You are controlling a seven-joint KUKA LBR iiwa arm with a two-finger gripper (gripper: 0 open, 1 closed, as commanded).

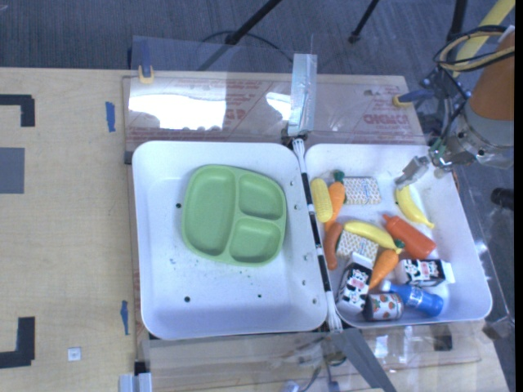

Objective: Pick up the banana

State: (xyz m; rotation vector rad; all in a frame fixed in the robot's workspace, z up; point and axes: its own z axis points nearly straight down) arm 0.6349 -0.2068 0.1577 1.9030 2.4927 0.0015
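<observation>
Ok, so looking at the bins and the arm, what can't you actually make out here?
- Gripper: small and blurred in the camera view, so open or shut is unclear, as is whether it touches the banana.
- Arm: cut off by the right edge.
- Second yellow piece mid-bin: partly under an orange carrot; banana or not, unclear.
- Printed packets: labels too small to read.
- Blue item: kind unclear.

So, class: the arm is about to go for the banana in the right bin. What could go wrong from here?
1. The gripper hangs above the banana's upper end, not its middle, so a grasp may slip off.
2. A red-orange carrot lies against the banana's lower end and might get nudged or pinched.
3. The banana sits close to the right bin's wall, leaving little room.
</observation>
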